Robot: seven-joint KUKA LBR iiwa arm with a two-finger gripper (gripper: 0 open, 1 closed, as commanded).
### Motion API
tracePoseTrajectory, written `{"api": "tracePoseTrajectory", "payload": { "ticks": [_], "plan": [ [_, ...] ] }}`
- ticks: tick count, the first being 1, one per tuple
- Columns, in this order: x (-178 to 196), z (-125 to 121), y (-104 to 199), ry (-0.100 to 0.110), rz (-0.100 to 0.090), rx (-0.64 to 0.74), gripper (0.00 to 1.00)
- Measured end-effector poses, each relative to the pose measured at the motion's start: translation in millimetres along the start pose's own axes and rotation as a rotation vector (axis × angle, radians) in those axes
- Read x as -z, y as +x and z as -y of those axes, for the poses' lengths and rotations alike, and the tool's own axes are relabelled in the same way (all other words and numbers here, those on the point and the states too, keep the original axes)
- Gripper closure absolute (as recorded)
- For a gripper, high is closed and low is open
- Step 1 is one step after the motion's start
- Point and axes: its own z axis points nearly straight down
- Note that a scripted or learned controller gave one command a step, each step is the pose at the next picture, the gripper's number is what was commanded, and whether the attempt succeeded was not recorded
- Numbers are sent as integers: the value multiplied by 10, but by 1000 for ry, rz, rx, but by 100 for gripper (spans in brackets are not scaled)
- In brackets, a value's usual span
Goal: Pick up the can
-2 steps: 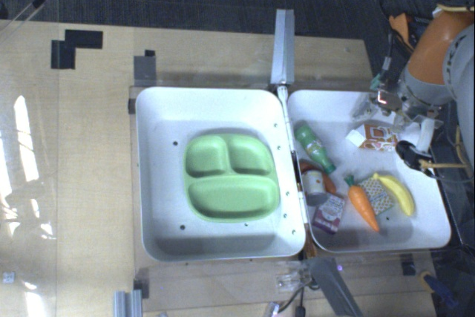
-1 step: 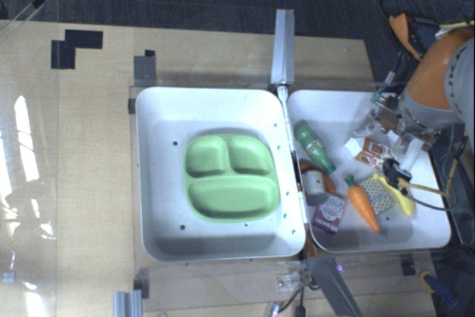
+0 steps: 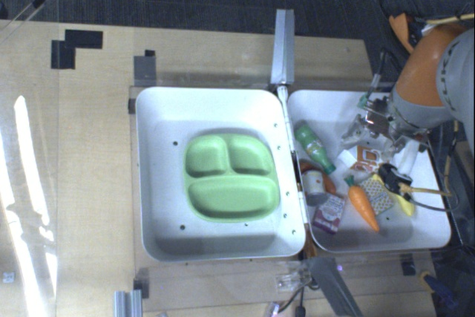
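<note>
While the gripper [image 3: 375,136], whose closure I cannot tell, hovers at right, the can [image 3: 315,184] lies lower-left of it.

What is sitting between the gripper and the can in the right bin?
The gripper hangs near the right bin's back. The can lies by the divider, beside the green bottle. A small white packet lies on the bin floor between them; from above, nothing visible covers the can.
</note>
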Motion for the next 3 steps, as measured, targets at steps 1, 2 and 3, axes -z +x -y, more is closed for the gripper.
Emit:
{"api": "tracePoseTrajectory", "payload": {
  "ticks": [1,2,3],
  "plan": [
    [-186,209,-509,-52,-12,-104,0],
    [-187,465,-790,-55,-14,-74,0],
    [-31,419,-755,-69,-18,-70,100]
  ]
}}
